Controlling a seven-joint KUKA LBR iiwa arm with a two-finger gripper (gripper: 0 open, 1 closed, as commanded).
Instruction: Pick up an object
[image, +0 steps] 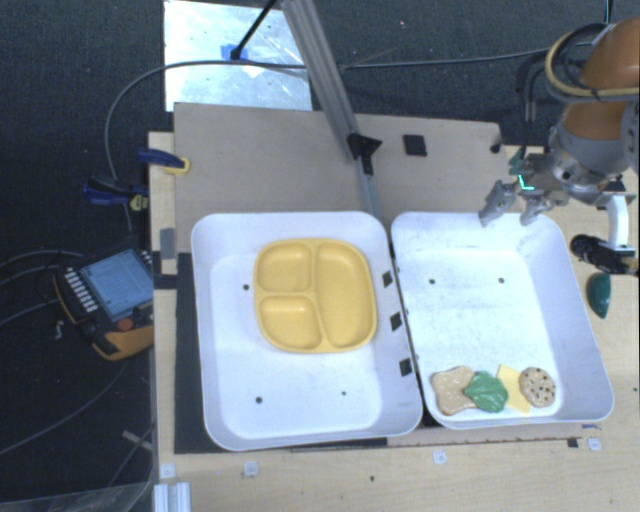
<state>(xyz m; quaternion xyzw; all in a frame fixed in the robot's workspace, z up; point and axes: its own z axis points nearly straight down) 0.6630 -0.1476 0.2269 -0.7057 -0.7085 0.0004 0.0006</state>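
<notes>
Two white bins (300, 420) share a bench (440, 150). At two o'clock, the gripper (513, 208) hovers, fingers spread, holding nothing. Toy foods (490, 390) cluster at five o'clock.

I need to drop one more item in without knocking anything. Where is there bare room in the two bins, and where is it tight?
Right bin: bare floor from under the gripper down to the food. Tight at its near edge, where the tan cookie, green piece, yellow piece and chip cookie cluster. Left bin: free strip below the yellow tray.
</notes>
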